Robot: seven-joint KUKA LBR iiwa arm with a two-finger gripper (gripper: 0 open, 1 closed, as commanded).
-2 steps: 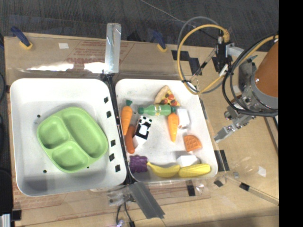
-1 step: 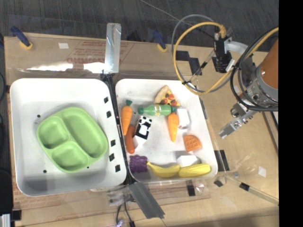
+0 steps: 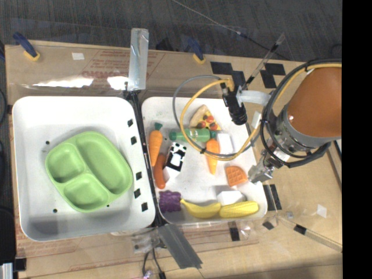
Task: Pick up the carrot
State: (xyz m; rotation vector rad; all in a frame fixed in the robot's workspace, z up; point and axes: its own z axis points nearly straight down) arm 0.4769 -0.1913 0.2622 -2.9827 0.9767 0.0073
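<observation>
In the right bin, a long orange carrot with a green top lies along the left wall. A shorter orange carrot lies near the bin's middle, tip pointing toward the front, just below a green bottle. My gripper hangs under the grey wrist and orange band at the bin's right edge, beside an orange waffle piece. It is well apart from both carrots and I see nothing held in it.
The right bin also holds a pizza slice, a black-and-white cube, purple grapes, a banana, corn and white blocks. Yellow and black cables loop over its back. A green divided plate sits in the left bin.
</observation>
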